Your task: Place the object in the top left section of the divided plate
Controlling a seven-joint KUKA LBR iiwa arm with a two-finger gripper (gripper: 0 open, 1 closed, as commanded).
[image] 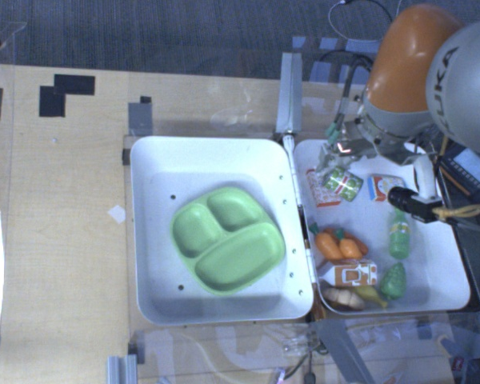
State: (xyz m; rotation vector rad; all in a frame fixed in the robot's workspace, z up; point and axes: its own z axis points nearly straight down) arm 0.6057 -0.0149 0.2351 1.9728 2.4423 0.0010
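Reaching into the right bin (456, 290), the gripper (336, 160) sits over a green-labelled can (342, 186) — whether its jaws are parted or gripping, I cannot tell. The green divided plate (229, 238) lies in the left bin (152, 214). Best secure the can squarely, lift clear of the bin wall, then aim for the plate's top left section (195, 228).

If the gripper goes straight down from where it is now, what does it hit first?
Most likely the green can lying in the right bin; the gripper sits right above it. Depth is hard to judge from this slanted view, so it may already be touching.
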